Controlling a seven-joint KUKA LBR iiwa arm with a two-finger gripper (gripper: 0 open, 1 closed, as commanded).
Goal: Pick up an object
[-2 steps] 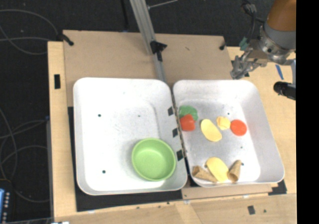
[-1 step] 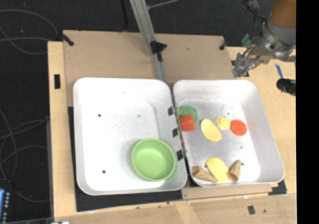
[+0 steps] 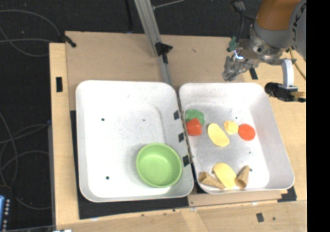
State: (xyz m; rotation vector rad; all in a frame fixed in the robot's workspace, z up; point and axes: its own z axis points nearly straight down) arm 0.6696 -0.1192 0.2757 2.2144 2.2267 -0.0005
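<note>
My gripper [image 3: 233, 70] hangs above the far rim of the right bin [image 3: 268, 107], with nothing seen between its fingers. In that bin lie a green piece [image 3: 195, 116] and a red tomato-like piece [image 3: 194, 128] by the left wall. A yellow oval [image 3: 218, 135], a small yellow bit [image 3: 231, 127] and an orange-red ball [image 3: 247, 132] sit mid-bin. Near the front lie a yellow piece [image 3: 225, 175] and two brown cone-shaped pieces [image 3: 209, 179] [image 3: 242, 176]. A green bowl [image 3: 159, 164] stands in the left bin [image 3: 103, 102].
A slanted metal pole [image 3: 147, 14] rises behind the bins and meets the bench near their shared wall. A black knob [image 3: 281, 90] juts out by the right bin's far right corner. Bare wooden bench [image 3: 113, 55] lies behind the bins.
</note>
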